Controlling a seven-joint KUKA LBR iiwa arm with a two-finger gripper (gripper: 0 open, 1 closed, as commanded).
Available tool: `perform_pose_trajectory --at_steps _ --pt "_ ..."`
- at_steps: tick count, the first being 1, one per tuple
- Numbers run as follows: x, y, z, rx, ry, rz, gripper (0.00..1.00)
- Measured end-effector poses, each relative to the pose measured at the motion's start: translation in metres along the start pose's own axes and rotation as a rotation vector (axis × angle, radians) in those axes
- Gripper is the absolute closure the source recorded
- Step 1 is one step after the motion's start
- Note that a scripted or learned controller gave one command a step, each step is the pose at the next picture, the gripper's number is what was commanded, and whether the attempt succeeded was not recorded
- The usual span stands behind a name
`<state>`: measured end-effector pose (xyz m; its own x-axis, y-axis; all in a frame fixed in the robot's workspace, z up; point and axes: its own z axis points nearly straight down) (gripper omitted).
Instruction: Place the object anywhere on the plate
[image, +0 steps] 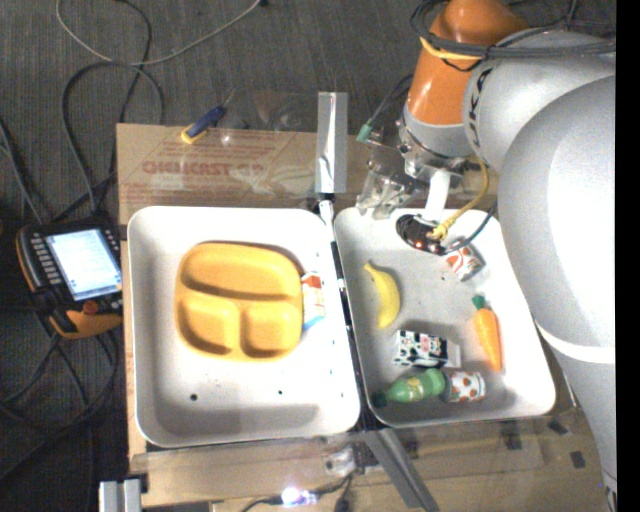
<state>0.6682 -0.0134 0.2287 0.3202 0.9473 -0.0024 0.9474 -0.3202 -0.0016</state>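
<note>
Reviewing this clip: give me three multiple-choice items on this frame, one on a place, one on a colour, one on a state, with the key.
1. Where does the yellow plate lie?
A. left bin
B. right bin
C. on the cardboard

2. What colour is the bottle near the right bin's front wall?
A. red
B. green
C. blue

3. How does the banana stand to the plate?
A. on it
B. leaning on its rim
C. apart, in the other bin

Key: 1 A, the plate sits inside the left bin. 2 B, the bottle's body is green. 3 C, the banana lies on the right bin's floor, across the divider from the plate.
</note>
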Motion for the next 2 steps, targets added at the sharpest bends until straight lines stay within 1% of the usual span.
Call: perform_pose_trajectory --at_steps 1,2 --pt "0.039 -0.063 0.007 0.001 0.0 -0.064 1.0" --pt "0.113 -0.081 -0.036 -0.001 -0.001 -0.215 1.0"
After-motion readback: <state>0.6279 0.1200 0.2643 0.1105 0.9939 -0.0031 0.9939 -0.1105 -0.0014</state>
